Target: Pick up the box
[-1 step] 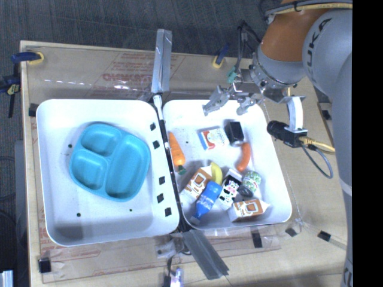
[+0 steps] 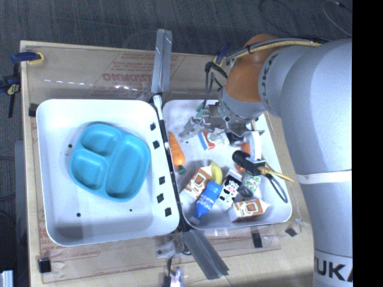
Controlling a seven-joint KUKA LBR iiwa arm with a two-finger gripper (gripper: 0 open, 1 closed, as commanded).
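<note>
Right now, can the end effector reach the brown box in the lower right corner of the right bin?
Probably yes. The brown box lies uncovered, and the end effector hangs over the same bin; only a cow-patterned carton crowds it.

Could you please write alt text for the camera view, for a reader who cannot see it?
The claw hangs over the right bin, crowded with small boxes, a carrot and a blue bottle. The left bin holds a blue tray.

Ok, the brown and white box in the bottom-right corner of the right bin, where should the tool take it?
Probably from straight above, closing across the short width of the box near its free right end. It lies flat with its long side along the bin wall, and the cow-patterned carton crowds its left end.
</note>
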